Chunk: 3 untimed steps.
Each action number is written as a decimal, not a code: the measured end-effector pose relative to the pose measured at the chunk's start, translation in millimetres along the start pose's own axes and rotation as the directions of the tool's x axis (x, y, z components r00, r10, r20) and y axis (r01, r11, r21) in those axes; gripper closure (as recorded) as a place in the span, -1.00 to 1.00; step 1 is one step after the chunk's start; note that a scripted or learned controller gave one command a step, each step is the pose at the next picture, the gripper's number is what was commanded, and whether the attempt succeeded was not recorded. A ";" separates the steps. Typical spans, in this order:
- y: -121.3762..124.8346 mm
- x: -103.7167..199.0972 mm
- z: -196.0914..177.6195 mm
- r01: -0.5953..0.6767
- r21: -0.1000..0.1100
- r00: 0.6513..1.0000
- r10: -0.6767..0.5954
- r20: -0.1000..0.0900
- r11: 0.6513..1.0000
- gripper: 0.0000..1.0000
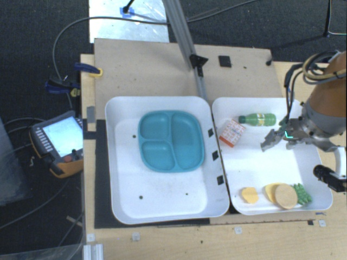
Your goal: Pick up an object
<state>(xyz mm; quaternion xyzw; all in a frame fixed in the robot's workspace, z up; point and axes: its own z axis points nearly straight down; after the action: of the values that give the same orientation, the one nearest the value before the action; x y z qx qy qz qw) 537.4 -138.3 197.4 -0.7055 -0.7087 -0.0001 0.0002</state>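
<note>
A KUKA arm's gripper (272,140) hovers over the right bin (255,184), reaching in from the right; whether its fingers are apart or together cannot be told from this slant. Nothing sits between them. The nearest candidate, a green bottle (258,119), lies on its side just up-view and slightly left of the fingertips, its long axis running left to right across the bin. A small red-and-white packet (230,132) rests further left, near the bin's inner wall. Toy food pieces (276,194) cluster along the near edge, well apart from the gripper. The left bin (122,199) holds a blue divided plate (171,141).
</note>
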 end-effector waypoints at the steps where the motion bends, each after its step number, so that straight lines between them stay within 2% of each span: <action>1: 0.5 0.0 -0.6 0.000 -0.002 1.000 0.000 0.000 1.000 -1.00; 3: -6.6 5.8 85.9 -0.004 0.002 1.000 0.004 0.000 1.000 -1.00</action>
<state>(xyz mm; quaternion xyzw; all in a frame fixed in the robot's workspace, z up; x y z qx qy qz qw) 530.8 -132.5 111.5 -0.7070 -0.7073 0.0005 0.0009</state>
